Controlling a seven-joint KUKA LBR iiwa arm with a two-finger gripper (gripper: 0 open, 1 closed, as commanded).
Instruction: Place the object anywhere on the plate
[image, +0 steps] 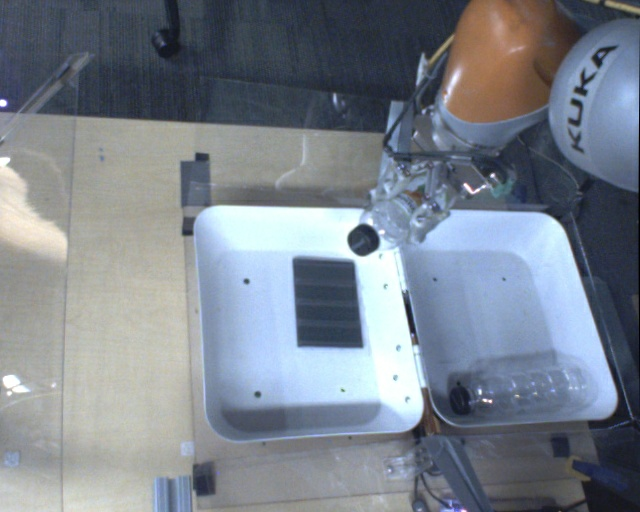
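Your bottle (520, 390) lies in the right bin (480, 280), and the gripper (405, 212) hangs over the far rim where the two bins meet.

You see the clear bottle on its side along the near wall, its black cap pointing towards the left bin (230, 330). The dark ribbed plate (328, 302) sits flat in the middle of that bin, well apart from the bottle. You cannot tell from here whether the gripper is open or closed. Both bins rest on a pale wooden bench (120, 300) with black brackets (197, 180) at the corners. A clear panel (35, 150) catches glare at the left, and dark carpet (250, 50) runs behind.
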